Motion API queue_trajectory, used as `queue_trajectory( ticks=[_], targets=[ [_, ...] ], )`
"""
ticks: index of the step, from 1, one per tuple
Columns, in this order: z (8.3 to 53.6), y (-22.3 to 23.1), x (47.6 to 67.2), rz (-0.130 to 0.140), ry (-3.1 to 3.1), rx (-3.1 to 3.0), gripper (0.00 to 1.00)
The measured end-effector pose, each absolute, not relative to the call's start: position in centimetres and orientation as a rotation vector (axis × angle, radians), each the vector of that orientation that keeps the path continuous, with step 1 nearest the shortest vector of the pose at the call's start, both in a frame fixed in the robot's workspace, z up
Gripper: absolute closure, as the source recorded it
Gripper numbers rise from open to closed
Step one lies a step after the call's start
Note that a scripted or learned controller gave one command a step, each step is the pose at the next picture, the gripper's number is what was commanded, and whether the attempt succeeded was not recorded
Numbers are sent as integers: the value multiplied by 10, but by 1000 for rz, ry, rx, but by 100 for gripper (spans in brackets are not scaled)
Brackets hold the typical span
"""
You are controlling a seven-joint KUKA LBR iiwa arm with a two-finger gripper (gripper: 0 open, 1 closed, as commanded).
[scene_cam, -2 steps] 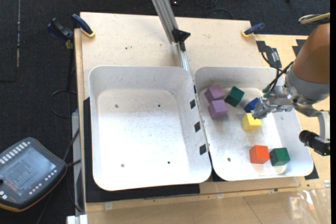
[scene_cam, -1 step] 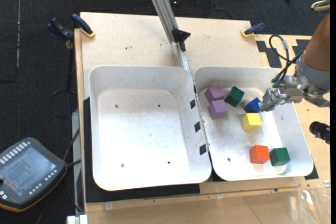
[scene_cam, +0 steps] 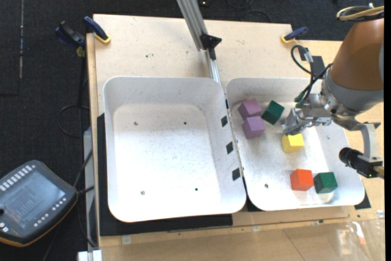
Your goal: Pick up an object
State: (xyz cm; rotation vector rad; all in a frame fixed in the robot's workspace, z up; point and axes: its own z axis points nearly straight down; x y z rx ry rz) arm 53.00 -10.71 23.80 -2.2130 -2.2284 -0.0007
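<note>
Two shallow white bins side by side on a pale speckled surface. Left bin wide, with only dark specks on its floor. Right bin holding six small blocks. Near its upper left, two purple blocks touching, one purple block above, the other purple block just below it. Just right of the upper one, a dark green block, tilted on a corner. Below and right of that, a yellow block, lying flat. Toward the lower right corner of the same bin, an orange block with a second green block touching its right side.

Grey arm with orange band reaching in from the right. Gripper low over the right bin, just above the yellow block and just right of the dark green one, apart from the purple pair. Nothing seen clamped between the fingers; how wide the fingers stand, impossible to tell from this angle, tips lost against the metal body and bin floor.

Slanted aluminium rail crossing the top of the surface down to the seam between the bins. Blue-and-yellow clamps at the upper corners of the surface. Teach pendant on the dark floor at lower left.
</note>
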Motion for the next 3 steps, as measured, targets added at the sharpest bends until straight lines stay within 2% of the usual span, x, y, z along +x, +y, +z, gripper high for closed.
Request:
queue_trajectory(
  ticks=[2, 3],
  targets=[
    [251, -7, 514, -3, -2231, -2210, 100],
    [235, 48, 499, 1, -2229, -2209, 100]
  ],
)
